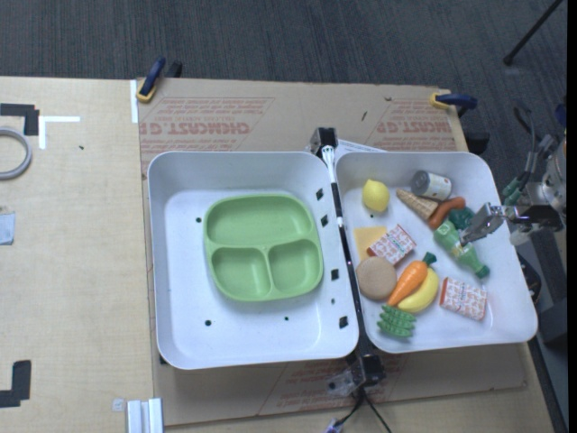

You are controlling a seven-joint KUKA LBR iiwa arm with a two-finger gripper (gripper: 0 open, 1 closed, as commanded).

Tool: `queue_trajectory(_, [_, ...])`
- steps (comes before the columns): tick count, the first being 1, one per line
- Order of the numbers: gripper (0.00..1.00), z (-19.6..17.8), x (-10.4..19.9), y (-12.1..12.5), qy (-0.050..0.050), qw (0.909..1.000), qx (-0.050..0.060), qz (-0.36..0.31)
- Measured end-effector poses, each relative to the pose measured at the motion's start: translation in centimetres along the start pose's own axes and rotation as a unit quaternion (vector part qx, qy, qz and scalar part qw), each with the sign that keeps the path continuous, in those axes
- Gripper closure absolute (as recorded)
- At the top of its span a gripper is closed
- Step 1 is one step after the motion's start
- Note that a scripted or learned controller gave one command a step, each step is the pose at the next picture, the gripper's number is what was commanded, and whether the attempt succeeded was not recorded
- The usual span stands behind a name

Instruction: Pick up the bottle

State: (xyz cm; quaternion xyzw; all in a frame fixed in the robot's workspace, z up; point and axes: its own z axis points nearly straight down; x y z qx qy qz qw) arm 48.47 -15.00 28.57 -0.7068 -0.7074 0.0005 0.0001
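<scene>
A robot gripper (478, 228) reaches in from the right over the right-hand white bin (509, 318), its metal fingertips poised just above a green toy bottle (458, 246) — whether the fingers are spread or closed cannot be told from this angle, and the bottle is not seen between them. The bottle lies on its side near the bin's right wall, cap end pointing toward the lower right, amid a jumble of play food. Just above it rest a small orange carrot with a green top (448, 211), an ice-cream cone (416, 203) and a grey can (433, 185) tipped on its side; a yellow lemon (376, 195) sits further left. Toward the bin's centre are a red-and-white snack packet (394, 243) on a yellow cheese slice (365, 239), a tan round cookie (377, 278), a larger carrot (410, 278) lying across a banana (422, 294), and a green leafy piece (396, 321). A second red-patterned packet (464, 299) lies at the lower right. In the left bin (180, 332) sits a green three-compartment tray (263, 246) — both bins rest on a cardboard sheet (225, 115) clamped to the bench.
</scene>
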Motion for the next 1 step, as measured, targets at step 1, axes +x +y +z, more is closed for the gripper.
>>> queue_trajectory(1, [1.00, -0.93, -0.03, 0.05, 0.000, 1.0000, 0.000, 0.000])
